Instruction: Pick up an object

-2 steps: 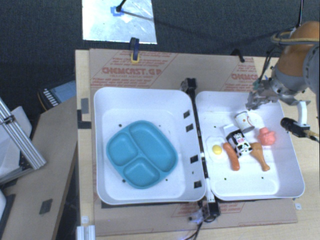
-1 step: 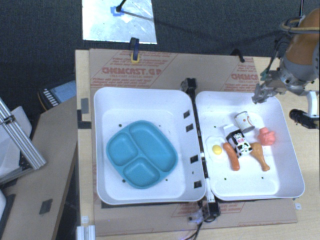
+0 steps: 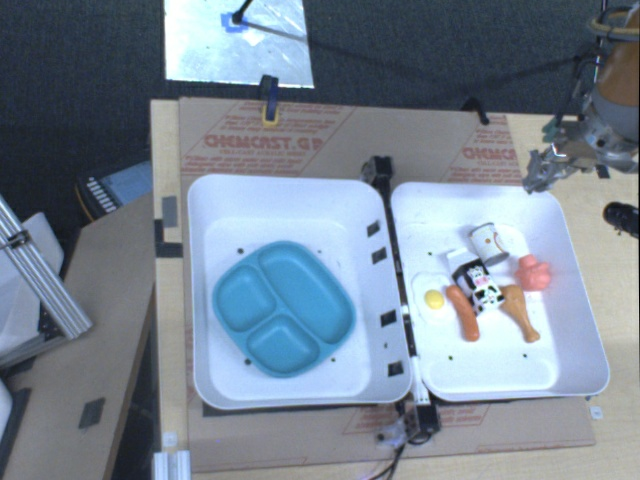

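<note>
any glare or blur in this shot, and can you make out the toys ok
Camera view: the foil sheet beyond the bench catches bright glare; the white bins look slightly washed out; the gripper at the right bin's far corner is soft and blurry; the small toys are clustered and low in detail; the blue tray reads clearly.

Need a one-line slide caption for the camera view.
KUKA arm's pincer hovers past the right bin's far corner; toy foods cluster inside, a blue divided tray fills the left bin.
</note>
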Available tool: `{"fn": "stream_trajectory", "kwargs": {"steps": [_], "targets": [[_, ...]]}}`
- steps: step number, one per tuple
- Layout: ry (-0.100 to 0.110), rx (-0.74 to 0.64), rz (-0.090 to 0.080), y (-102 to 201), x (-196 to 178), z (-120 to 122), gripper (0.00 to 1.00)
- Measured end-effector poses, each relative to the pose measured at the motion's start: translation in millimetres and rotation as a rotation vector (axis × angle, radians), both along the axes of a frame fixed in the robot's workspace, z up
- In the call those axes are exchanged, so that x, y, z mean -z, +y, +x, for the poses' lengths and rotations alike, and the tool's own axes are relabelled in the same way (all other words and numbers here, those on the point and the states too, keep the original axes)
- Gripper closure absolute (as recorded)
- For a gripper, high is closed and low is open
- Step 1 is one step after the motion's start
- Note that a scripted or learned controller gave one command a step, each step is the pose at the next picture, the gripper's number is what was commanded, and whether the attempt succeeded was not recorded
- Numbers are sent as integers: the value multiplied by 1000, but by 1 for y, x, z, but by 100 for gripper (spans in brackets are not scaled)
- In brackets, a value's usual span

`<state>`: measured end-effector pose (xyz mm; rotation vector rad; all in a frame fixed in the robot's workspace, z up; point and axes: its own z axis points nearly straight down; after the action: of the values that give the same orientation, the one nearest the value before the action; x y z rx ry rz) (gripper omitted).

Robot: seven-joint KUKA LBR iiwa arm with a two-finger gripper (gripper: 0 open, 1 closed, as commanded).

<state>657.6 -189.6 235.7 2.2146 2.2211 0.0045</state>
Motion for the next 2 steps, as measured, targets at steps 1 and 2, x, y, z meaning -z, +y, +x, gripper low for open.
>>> {"fn": "stream_trajectory", "kwargs": {"steps": [1, 2], "targets": [[2, -3, 1, 0, -40, 1, 100], [3, -5, 1, 48, -43, 5, 100]]}}
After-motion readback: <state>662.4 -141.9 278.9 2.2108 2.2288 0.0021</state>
